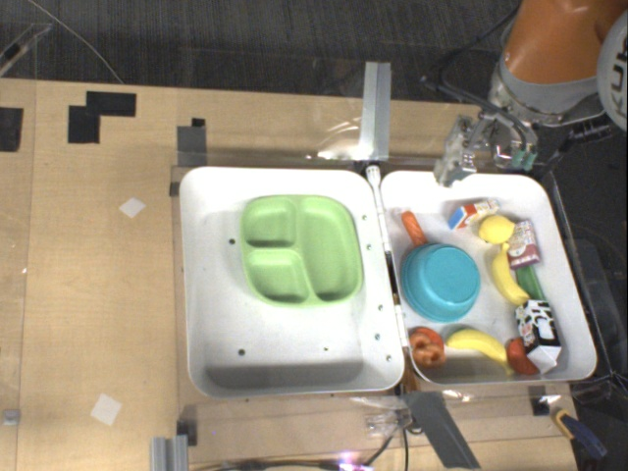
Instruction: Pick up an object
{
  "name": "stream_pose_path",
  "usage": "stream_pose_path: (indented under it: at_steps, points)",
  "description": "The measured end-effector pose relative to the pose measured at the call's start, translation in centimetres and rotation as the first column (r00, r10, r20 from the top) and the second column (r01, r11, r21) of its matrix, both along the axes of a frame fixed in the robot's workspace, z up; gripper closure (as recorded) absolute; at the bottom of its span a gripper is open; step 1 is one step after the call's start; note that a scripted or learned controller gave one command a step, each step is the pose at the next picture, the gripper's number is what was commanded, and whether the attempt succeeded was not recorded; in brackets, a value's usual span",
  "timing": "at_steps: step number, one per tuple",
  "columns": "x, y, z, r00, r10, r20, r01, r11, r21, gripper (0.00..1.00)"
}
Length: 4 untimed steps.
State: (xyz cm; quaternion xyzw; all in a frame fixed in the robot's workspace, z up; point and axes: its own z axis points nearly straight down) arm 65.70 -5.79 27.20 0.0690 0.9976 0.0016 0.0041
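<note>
The gripper (469, 161) hovers above the far rim of the right bin (572, 263). I cannot tell if it is open or closed, and nothing appears between its fingers. The small carton (471, 213) lies nearest, just beyond the blue bowl (443, 281), probably the easiest target.

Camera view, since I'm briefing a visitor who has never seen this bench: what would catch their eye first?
Likely the green divided tray, lying alone in the left bin. Next, the right bin, crowded with toy food: a blue bowl in the middle, bananas and a lemon around it. The gripper hangs over that bin's far rim, under the arm's orange band.
</note>
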Motion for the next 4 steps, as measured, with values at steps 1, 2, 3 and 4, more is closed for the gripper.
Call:
stream_pose_path:
  at_steps: [1, 2, 3, 4]
  points:
    - [0.2, -0.2, 1.6, 1.0, -0.001, 0.015, 0.001, 1.0, -0.002, 1.0]
    - [0.5, 0.0, 2.9, 1.0, 0.002, 0.026, -0.002, 1.0, -0.002, 1.0]
    - [-2.3, 6.5, -2.8, 0.997, 0.073, -0.003, -0.073, 0.997, 0.0, 1.0]
    - [-2.0, 6.4, -1.2, 0.997, 0.072, 0.012, -0.072, 0.997, -0.001, 1.0]
